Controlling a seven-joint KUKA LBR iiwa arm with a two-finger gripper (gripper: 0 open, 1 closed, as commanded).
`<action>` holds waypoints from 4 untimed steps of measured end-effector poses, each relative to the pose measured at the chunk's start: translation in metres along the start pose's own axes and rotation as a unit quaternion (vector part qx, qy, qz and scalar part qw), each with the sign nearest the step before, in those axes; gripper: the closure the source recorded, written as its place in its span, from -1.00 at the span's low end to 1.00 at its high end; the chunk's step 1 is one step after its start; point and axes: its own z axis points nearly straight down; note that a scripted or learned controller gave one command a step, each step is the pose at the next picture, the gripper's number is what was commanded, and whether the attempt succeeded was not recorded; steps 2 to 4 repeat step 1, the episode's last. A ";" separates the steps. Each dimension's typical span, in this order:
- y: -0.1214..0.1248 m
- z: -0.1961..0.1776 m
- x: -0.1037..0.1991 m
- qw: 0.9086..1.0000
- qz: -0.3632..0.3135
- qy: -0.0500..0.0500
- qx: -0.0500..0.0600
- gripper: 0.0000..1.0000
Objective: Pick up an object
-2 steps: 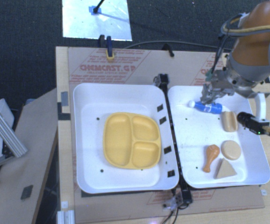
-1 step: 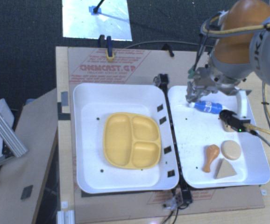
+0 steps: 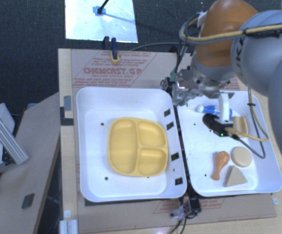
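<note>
Noting yellow divided plate (image 3: pixel 137 146) lying mid left bin (image 3: pixel 90 130), bare floor ringing it. Seeing claw (image 3: pixel 186 95) hanging over far-left corner of right bin (image 3: pixel 199 160), by the shared rim; opening impossible to tell. Finding drumstick (image 3: pixel 219 165) lying toward near edge, long axis running near-to-far, rounder end pointing away, just beside disc (image 3: pixel 241 156) and wedge (image 3: pixel 235 177).
</note>
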 end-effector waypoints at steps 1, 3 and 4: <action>0.007 0.019 0.054 1.000 0.000 0.000 0.000 1.00; 0.007 0.019 0.054 1.000 0.000 0.000 0.000 1.00; 0.007 0.019 0.054 1.000 0.000 0.000 0.000 1.00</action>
